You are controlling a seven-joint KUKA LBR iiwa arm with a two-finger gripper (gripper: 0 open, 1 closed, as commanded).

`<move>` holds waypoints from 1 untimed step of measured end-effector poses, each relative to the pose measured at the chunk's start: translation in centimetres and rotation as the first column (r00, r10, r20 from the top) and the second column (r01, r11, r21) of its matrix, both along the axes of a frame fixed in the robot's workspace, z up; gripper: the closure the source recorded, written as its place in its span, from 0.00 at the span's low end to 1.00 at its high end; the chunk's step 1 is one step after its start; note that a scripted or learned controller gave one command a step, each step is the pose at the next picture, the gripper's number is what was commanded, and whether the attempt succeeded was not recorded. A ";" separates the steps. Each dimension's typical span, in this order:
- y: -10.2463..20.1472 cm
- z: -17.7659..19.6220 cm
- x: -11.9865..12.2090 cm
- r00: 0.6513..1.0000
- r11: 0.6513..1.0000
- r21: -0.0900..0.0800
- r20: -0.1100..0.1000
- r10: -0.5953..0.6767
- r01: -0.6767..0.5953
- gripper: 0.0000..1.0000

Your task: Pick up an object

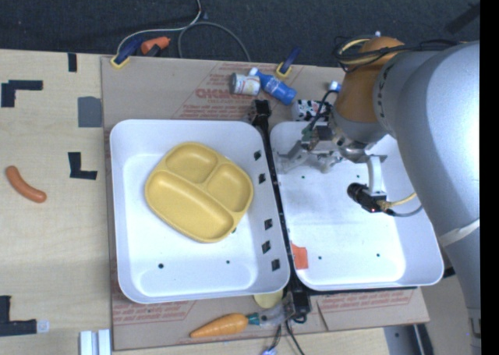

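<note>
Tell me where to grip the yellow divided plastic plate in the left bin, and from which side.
Grip the yellow divided plastic plate at its raised outer rim, probably the right edge nearest the arm, coming down from above. It lies flat and too wide to span, so one jaw likely goes inside a compartment, one outside. The left bin leaves bare floor around it.

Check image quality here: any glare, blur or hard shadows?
Camera view: even, soft light; the white bins look bright but keep their edges; the yellow plate is sharp with a faint shadow; the grey arm, close to the lens, looks soft.
</note>
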State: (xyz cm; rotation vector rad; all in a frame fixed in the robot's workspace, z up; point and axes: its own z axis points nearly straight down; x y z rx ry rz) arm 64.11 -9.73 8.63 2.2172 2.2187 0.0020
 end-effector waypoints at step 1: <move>-0.4 -0.1 2.9 1.000 1.000 0.003 -0.003 0.002 -0.002 0.00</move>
